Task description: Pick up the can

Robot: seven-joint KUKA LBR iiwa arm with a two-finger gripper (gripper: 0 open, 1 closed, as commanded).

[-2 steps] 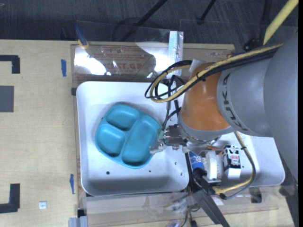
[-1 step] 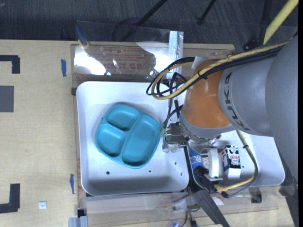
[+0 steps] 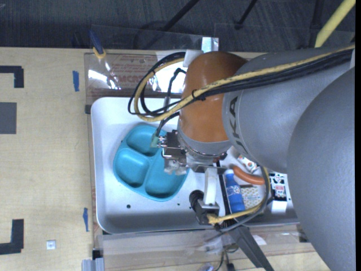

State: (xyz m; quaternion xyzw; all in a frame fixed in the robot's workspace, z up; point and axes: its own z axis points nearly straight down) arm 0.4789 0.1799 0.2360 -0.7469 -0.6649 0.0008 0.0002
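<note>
On the pale wooden bench (image 3: 45,168), one shallow white plastic bin (image 3: 107,151), seen from above at a slant. Inside it, toward the view's left, a blue plastic plate with three rounded compartments (image 3: 132,165), flat on the bin floor. Directly above the right part of this plate, the metal gripper (image 3: 174,161) of the grey arm with the orange band (image 3: 206,106), pointed downward. Mostly hidden by the wrist, so cannot tell whether open or closed, and cannot see anything grasped in it. Close over the plate's right compartments; impossible to say if touching.

To the right of the plate and apart from it, the blue cylindrical can with a white and coloured label (image 3: 232,192), lying on its side on the bin floor, near the bin's near wall. Long axis running roughly from far to near in the view. Not under the gripper but beside it, to the right, with the far end partly covered by the wrist. Just beside the can, on its right, a flat piece with a small speckled pattern (image 3: 252,196), and beyond that an orange curved tube-like object (image 3: 251,177). Further right, at the edge of the big grey arm body, a small white card with black marks (image 3: 278,187).

On the bench left of the bin, short strips of blue tape (image 3: 75,81) and black tape marks (image 3: 8,117). Behind the bin, a clear plastic sheet (image 3: 115,72) with reflections.
</note>
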